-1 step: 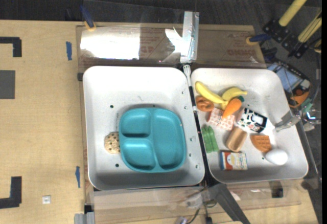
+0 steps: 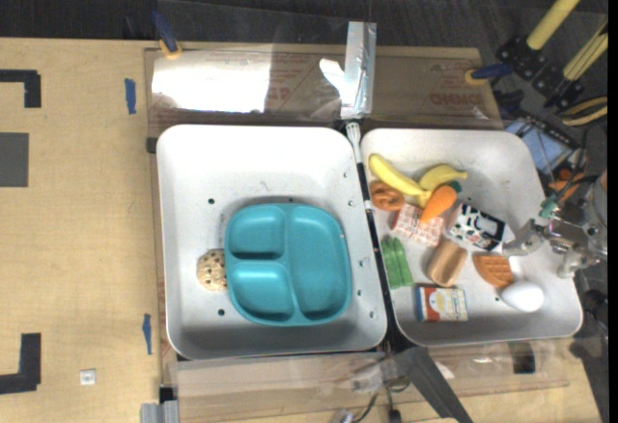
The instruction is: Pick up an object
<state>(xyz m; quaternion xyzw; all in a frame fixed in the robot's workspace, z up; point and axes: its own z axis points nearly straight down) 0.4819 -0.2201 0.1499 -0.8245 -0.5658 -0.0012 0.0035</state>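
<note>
Two white bins sit side by side. A teal divided plate (image 2: 288,262) fills the left bin (image 2: 193,160), with a cookie (image 2: 211,269) touching its left edge. The right bin (image 2: 502,155) holds a banana (image 2: 394,177), a carrot (image 2: 437,205), a green pod (image 2: 397,262), a small carton (image 2: 441,302) and a white egg (image 2: 523,296). At its right rim hangs the gripper (image 2: 565,236); I cannot tell how it is set.

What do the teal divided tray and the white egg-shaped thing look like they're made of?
Teal tray: likely moulded plastic, smooth with a soft sheen and rounded compartments. White egg: looks like hard plastic or similar, glossy, with a bright highlight; too small to be sure.
</note>
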